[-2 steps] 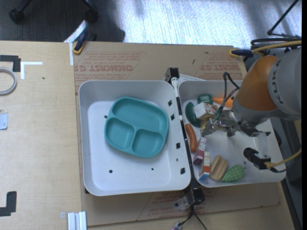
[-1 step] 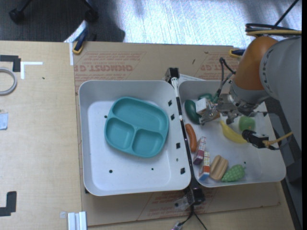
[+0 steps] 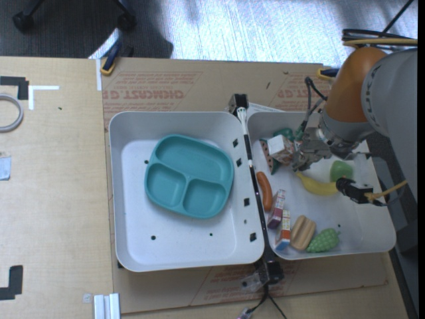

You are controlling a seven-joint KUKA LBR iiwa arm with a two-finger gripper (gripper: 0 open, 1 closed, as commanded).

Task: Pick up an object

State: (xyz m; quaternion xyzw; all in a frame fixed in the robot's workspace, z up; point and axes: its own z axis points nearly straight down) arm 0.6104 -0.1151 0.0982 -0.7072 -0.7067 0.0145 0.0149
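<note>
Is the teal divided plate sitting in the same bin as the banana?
No: the teal divided plate lies alone in the left bin, while the banana is in the right bin among the other items.

Grey carpeted floor (image 3: 265,18) across twelve o'clock, washed by a pale patch of light. Black office-chair base (image 3: 80,5) with castors up at eleven o'clock. Light wooden bench top (image 3: 50,198) filling nine o'clock, marked with black and white tape. Brown cardboard sheet (image 3: 159,88) spread flat at centre, printed lettering upside down.
</note>
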